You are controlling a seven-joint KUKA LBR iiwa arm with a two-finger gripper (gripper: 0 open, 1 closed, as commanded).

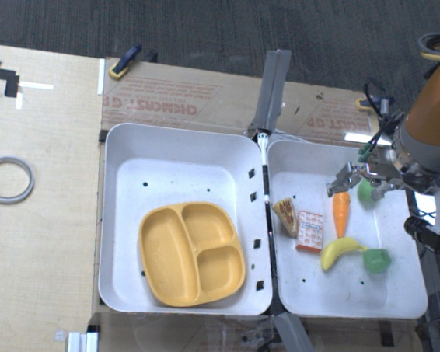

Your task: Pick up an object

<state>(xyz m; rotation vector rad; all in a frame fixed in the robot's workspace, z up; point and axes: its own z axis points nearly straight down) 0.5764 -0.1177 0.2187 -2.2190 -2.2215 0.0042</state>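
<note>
**Hand poised over carrot, right bin**

The hand [347,182] is being held low over the far part of the right bin [294,292], at the upper tip of the carrot [340,213]. Whether anything is being gripped cannot be told; the hand's state is not being shown clearly enough to call.

The carrot is lying lengthwise, near to far, with a green object [367,192] just beside its far end and the banana [339,251] just beside its near end. A clean pick is judged to call for the grasp being set across the carrot's narrow width, clear of both neighbours.

Also lying in the right bin: a green block [377,260], a red-and-white packet [309,231], a wedge-shaped item [285,215]. A yellow divided tray [192,252] is sitting in the left bin [116,199]. A tape roll [6,179] is resting on the bench [23,268], far left.
</note>
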